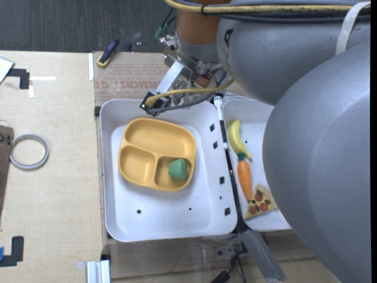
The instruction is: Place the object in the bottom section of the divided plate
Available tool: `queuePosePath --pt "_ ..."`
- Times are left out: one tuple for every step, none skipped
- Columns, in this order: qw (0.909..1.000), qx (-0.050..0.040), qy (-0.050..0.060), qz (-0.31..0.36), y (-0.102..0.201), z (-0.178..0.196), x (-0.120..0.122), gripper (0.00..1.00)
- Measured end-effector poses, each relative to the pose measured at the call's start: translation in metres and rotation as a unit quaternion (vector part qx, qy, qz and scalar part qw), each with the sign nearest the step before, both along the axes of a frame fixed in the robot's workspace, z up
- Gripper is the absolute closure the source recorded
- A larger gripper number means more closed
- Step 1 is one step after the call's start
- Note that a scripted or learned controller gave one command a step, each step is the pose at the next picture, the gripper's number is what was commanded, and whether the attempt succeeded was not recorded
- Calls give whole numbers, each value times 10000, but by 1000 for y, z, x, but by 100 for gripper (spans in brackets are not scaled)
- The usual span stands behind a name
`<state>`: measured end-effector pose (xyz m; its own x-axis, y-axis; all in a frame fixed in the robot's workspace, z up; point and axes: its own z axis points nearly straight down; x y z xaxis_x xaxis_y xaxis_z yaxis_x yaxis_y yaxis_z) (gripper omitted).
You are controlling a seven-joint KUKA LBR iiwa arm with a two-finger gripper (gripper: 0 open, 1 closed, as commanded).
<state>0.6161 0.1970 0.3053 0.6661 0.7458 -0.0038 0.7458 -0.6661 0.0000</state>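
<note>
Object of the task, a small green lump (pixel 178 169), lies in the lower right compartment of the yellow divided plate (pixel 154 135); it rests near that compartment's middle, close to the ridge on its left; the plate's wide upper compartment and its lower left compartment hold nothing. The plate sits in the upper half of the left bin (pixel 109 175), a little left of the frame's centre.

Above the plate, at the bin's upper rim in the upper centre of the frame, hangs the gripper (pixel 191 78); it is apart from the plate and from the green lump, and nothing can be seen in its grasp; whether it is spread or pressed together cannot be told, since the wrist hides it. The orange band (pixel 200 13) shows just above it, and the bulky grey arm (pixel 318 134) covers the right side of the frame.

In the right bin (pixel 262 137), just right of the divider, lie a banana (pixel 236 136), a carrot (pixel 244 174) below it, and a pizza slice (pixel 260 202) lower still; on the bench (pixel 59 111) at the far left lies a roll of tape (pixel 26 152).
</note>
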Motion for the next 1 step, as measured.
queuePosePath --pt "9981 0 8 -611 17 -95 -18 100"
